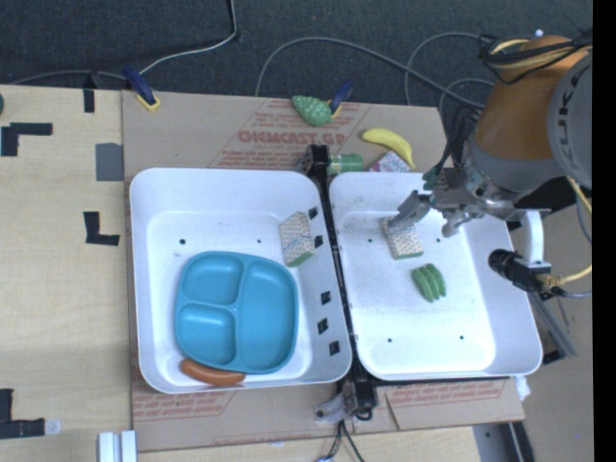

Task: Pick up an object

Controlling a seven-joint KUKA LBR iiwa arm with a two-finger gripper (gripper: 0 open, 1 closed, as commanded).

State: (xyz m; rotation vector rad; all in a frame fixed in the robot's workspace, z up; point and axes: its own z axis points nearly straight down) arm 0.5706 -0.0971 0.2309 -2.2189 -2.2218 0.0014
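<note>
Sponge in rt bin, cardboard bench.

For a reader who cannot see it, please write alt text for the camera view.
A grey and orange robot arm reaches from the right over the right white bin, its gripper above a sponge near a green pepper-like toy. The left white bin holds a blue divided plate, a sausage toy and a second sponge.

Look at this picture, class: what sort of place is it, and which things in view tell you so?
Probably a robotics lab test bench. A grey and orange arm reaches over two white bins holding toy food and a blue plate, with cables and clamps around a cardboard base.
</note>
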